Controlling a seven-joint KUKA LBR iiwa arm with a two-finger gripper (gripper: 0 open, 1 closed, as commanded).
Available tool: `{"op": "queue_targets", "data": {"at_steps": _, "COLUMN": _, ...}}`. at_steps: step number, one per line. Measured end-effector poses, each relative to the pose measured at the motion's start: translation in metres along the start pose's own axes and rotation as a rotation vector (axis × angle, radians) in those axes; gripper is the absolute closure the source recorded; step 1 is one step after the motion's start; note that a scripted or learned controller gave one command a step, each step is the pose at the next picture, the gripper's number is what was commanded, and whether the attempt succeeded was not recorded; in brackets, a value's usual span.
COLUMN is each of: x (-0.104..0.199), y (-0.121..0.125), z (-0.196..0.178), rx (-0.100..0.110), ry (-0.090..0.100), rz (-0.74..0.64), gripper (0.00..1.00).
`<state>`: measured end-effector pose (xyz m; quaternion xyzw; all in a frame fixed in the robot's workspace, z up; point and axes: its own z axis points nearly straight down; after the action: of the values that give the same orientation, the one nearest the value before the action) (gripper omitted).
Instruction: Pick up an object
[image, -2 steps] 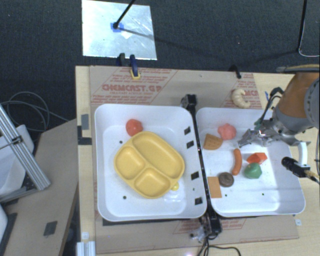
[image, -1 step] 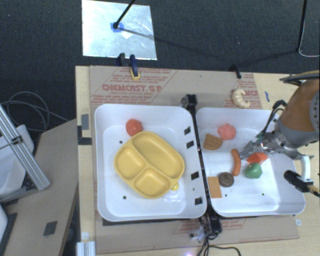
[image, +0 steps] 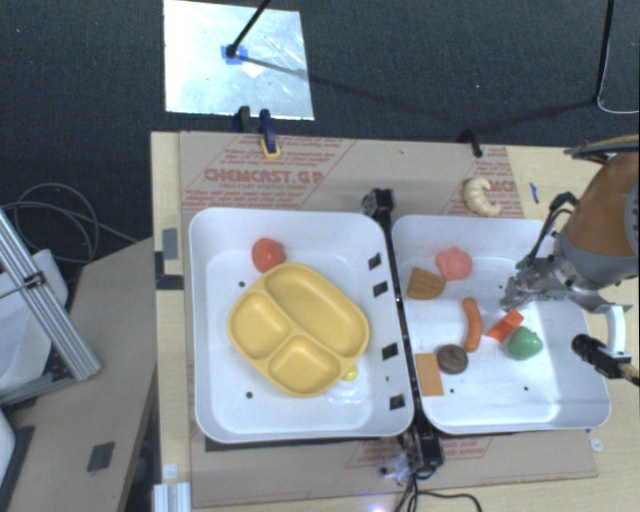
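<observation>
A: Roughly, where's the gripper (image: 522, 285)?

B: Right bin (image: 500, 410), three o'clock side. Whether it's open, can't tell. Nearest: orange wedge (image: 505, 325), green piece (image: 525, 343), just beside it at six o'clock.

A: Handling?

B: Probably light, hard, slick toy food; pinch across the middle.

A: Writing?

B: "CHEMCAST GP" on the board (image: 265, 175).

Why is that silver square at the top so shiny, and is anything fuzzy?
In the camera view, the silver sheet glares back the light; the white bins look bright and washed out, and the gripper looks a bit soft.
</observation>
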<state>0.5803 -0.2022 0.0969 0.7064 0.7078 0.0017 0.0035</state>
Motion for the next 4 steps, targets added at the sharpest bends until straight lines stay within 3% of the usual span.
{"op": "queue_targets", "data": {"at_steps": 1, "x": 0.000, "y": 0.000, "z": 0.000, "rx": 0.001, "ry": 0.000, "rz": -0.001, "gripper": 0.00}}
{"op": "queue_targets", "data": {"at_steps": 2, "x": -0.004, "y": -0.013, "z": 0.012, "rx": 0.007, "ry": 0.002, "rz": 0.002, "gripper": 0.00}}
{"op": "queue_targets", "data": {"at_steps": 3, "x": -0.004, "y": -0.012, "z": 0.001, "rx": 0.002, "ry": 0.001, "rz": 0.001, "gripper": 1.00}}
{"op": "queue_targets", "data": {"at_steps": 4, "x": -0.004, "y": -0.012, "z": 0.001, "rx": 0.003, "ry": 0.001, "rz": 0.000, "gripper": 0.00}}
